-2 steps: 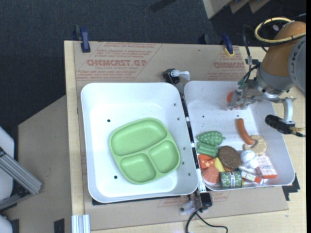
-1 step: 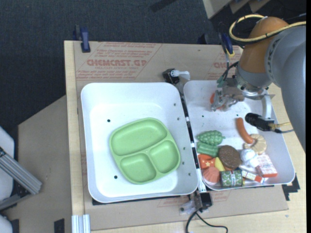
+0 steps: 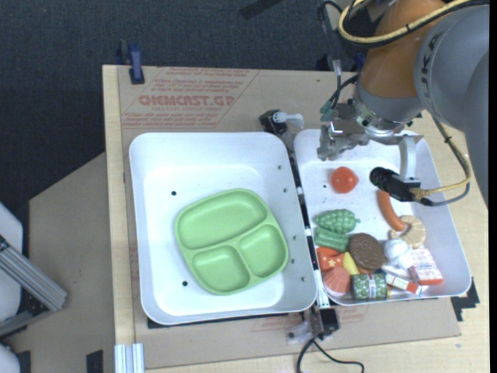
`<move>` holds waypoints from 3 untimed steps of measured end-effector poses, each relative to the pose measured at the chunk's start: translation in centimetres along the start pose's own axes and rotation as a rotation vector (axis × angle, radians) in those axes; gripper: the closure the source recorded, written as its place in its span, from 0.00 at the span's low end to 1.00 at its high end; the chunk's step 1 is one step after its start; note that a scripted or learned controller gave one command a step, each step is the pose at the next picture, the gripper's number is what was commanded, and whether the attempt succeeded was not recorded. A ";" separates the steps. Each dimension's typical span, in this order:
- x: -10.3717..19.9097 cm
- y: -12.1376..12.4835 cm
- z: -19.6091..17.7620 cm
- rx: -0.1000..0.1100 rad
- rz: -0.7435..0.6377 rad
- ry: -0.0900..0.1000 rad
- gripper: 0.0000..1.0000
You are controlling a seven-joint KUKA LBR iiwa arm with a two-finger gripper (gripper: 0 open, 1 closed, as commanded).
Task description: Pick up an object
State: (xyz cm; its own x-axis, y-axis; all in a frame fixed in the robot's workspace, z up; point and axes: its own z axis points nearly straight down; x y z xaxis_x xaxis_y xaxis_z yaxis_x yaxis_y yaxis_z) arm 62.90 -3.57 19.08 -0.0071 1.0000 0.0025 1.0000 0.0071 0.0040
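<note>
We see the grey two-finger gripper (image 3: 338, 140) upper right, nothing visibly held, opening unclear. Round red toy tomato (image 3: 344, 179) sits just below it, lower in frame, in right white bin (image 3: 449, 231).

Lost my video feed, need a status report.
Claw low in right bin, holding nothing. Tomato just below it, untouched. Green plate in left bin.

Arm (image 3: 435, 45) cut off at right edge; claw (image 3: 335, 142) seemingly blurred.
</note>
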 end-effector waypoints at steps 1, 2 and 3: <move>-0.6 0.0 0.6 0.006 0.006 -0.002 0.00; -7.9 1.5 2.7 0.003 0.013 -0.007 0.00; -12.3 -3.3 11.1 0.015 0.013 -0.001 0.00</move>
State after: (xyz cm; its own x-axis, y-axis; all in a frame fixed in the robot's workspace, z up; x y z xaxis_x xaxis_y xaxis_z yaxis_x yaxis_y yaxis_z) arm 59.76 -15.84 7.95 0.0060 1.0000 0.0013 0.9999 -0.0060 -0.0111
